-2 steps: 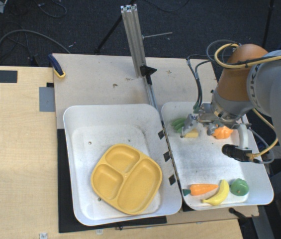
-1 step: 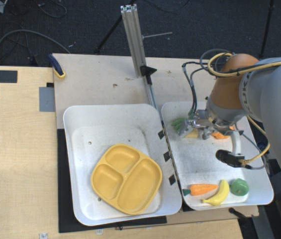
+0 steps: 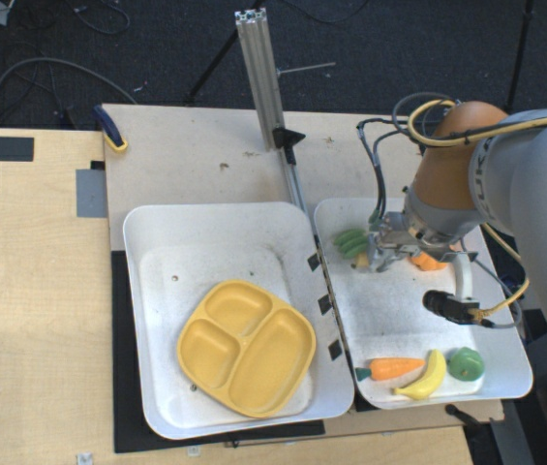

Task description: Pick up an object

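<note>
Carrot (image 3: 395, 367) well apart; end effector (image 3: 385, 251) down nr green obj (image 3: 354, 242).

Dark carpeted floor (image 3: 137, 37) at far side, black cables (image 3: 36, 71) looping across it. Pale wood-grain table (image 3: 31, 298) at left, with dark cut-outs. Beige bench board (image 3: 196, 153) beside it; aluminium post (image 3: 258, 76) rises from its far edge.
</note>
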